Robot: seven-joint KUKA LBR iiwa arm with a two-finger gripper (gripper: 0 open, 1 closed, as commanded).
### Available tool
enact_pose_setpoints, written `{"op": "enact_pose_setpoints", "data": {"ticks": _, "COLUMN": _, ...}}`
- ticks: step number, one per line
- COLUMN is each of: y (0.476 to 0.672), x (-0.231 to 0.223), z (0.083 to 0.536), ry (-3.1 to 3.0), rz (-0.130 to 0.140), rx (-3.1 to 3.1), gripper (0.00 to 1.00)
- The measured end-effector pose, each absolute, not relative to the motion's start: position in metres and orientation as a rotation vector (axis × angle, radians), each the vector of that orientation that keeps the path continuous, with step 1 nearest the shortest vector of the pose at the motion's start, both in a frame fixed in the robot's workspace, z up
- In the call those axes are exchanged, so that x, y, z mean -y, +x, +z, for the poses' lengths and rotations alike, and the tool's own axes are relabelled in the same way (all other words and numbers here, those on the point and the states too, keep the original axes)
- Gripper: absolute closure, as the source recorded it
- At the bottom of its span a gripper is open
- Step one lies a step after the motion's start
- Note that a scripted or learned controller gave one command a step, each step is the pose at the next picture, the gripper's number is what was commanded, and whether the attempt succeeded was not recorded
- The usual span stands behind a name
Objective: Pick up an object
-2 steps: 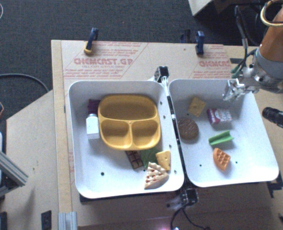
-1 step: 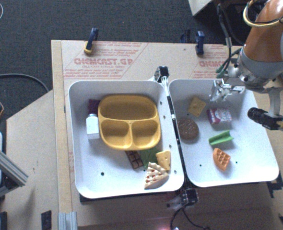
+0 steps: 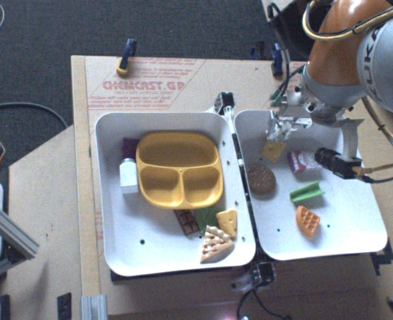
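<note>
My gripper (image 3: 278, 133) hangs over the back left part of the right bin (image 3: 356, 235). A small yellow-tan piece (image 3: 274, 152) lies directly under its tip, touching or nearly touching it. I cannot tell whether the piece is gripped. In the same bin are a brown round patty (image 3: 261, 179), a purple and white packet (image 3: 302, 161), a green piece (image 3: 306, 193) and an orange waffle (image 3: 308, 220).
The left bin (image 3: 110, 199) holds a yellow divided plate (image 3: 180, 169), a white bottle (image 3: 128, 174), a chocolate bar (image 3: 186, 222), a cheese wedge (image 3: 228, 223) and a triangular waffle slice (image 3: 216, 245). A black camera module (image 3: 336, 162) juts from the wrist over the right bin.
</note>
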State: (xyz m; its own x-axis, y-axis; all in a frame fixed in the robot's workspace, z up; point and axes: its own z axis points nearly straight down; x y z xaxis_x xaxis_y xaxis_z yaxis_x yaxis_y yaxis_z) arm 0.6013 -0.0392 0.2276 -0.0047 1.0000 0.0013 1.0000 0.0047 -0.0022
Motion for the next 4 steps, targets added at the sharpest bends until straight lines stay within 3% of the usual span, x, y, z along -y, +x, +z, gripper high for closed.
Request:
{"op": "enact_pose_setpoints", "data": {"ticks": 1, "y": 0.589, "x": 0.017, "z": 0.218, "ry": -2.216, "rz": 0.004, "rx": 2.221, "gripper": 1.00}}
{"op": "enact_pose_setpoints", "data": {"ticks": 2, "y": 0.589, "x": 0.036, "z": 0.229, "ry": -2.225, "rz": -0.002, "rx": 2.222, "gripper": 1.00}}
{"op": "enact_pose_setpoints", "data": {"ticks": 3, "y": 0.593, "x": 0.021, "z": 0.216, "ry": -2.219, "rz": 0.003, "rx": 2.221, "gripper": 1.00}}
{"op": "enact_pose_setpoints", "data": {"ticks": 4, "y": 0.582, "x": 0.027, "z": 0.218, "ry": -2.220, "rz": 0.003, "rx": 2.218, "gripper": 1.00}}
